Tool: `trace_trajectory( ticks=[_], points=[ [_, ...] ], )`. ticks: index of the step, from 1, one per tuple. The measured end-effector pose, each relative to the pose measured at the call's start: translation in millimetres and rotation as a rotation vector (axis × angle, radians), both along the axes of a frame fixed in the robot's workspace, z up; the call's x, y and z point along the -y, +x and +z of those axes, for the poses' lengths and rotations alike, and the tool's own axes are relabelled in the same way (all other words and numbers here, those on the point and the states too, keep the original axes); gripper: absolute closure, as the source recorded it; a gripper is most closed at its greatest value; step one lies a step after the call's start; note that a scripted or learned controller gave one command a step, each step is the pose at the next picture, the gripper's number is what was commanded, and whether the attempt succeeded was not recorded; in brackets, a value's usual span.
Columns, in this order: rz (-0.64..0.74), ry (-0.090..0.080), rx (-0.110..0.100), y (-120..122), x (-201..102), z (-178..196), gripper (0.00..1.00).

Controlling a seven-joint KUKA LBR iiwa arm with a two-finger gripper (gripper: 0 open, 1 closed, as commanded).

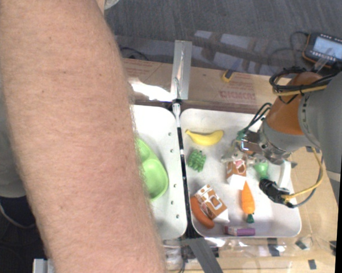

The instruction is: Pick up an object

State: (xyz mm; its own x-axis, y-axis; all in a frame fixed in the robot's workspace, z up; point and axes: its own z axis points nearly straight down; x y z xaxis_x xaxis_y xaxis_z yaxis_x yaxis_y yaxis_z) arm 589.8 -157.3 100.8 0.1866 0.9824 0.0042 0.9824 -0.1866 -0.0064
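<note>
Camera view: gripper (pixel 243 157) over toy block (pixel 236 168).

Your right bin (pixel 287 226) holds the candidates. Yellow banana (pixel 205 137) lies near the back left, curved, ends up. Green bumpy toy (pixel 197 160) sits just below it. Orange carrot (pixel 247 201) lies lengthwise, mid-bin. Brown-and-white block (pixel 236 168) sits just under the wrist. Orange-white boxy toy (pixel 208 204) rests front left. Purple marker (pixel 240 230) lies along the front wall.
</note>
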Motion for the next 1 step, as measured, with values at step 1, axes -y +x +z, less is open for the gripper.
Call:
trace_trajectory(
  ticks=[1],
  points=[
    [0.196,-0.002,0.002,9.9,-70.7,84.2,1.0]
  ],
)
